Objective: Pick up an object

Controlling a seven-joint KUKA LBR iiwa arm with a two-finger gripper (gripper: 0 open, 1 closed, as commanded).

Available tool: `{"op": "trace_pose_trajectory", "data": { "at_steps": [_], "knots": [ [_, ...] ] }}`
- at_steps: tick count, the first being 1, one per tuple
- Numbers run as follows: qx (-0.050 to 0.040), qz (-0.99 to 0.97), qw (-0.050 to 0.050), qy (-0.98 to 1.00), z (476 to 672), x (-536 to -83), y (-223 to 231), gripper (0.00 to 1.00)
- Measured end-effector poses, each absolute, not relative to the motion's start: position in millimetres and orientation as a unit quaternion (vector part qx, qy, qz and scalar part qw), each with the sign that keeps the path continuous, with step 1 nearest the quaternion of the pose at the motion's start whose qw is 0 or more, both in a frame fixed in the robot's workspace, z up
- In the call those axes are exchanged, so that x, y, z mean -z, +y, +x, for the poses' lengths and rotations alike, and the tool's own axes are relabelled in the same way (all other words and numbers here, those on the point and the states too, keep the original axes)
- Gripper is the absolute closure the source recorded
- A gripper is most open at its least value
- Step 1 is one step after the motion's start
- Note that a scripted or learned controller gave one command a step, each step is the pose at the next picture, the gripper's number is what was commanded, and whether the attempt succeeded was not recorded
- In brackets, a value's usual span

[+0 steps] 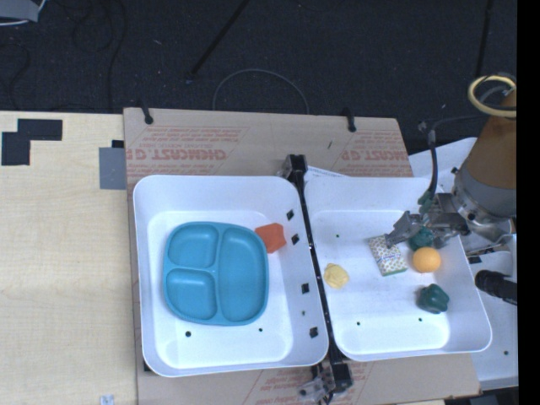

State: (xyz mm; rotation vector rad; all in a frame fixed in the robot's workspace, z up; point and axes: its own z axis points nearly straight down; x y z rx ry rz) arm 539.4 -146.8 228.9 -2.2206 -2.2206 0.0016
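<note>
The right bin holds several small objects. A patterned white box lies near the middle, with an orange ball just to its right. A dark green lump sits nearer the front right, and a pale yellow piece lies by the left wall. My gripper hangs low over the bin's right part, just above the box and the ball. A small teal object sits directly under it; whether it is gripped is unclear.
The left bin holds a blue divided plate and an orange-red block by its right wall. A black divider separates the bins. The arm's tan wrist stands over the right bin's far right edge.
</note>
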Motion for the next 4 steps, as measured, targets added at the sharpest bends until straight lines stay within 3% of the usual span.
{"op": "trace_pose_trajectory", "data": {
  "at_steps": [1,2,3,4],
  "knots": [
    [-0.0024,-0.707,0.004,-0.707,543.9,-166.6,-148.8,0.0],
    [-0.0023,-0.707,0.004,-0.707,532.5,-111.1,-151.2,0.0],
    [-0.0011,-0.707,0.002,-0.707,532.1,-86.3,-150.1,0.0],
    [-0.0004,-0.709,0.001,-0.705,533.0,-98.5,-151.6,1.0]
  ]
}}
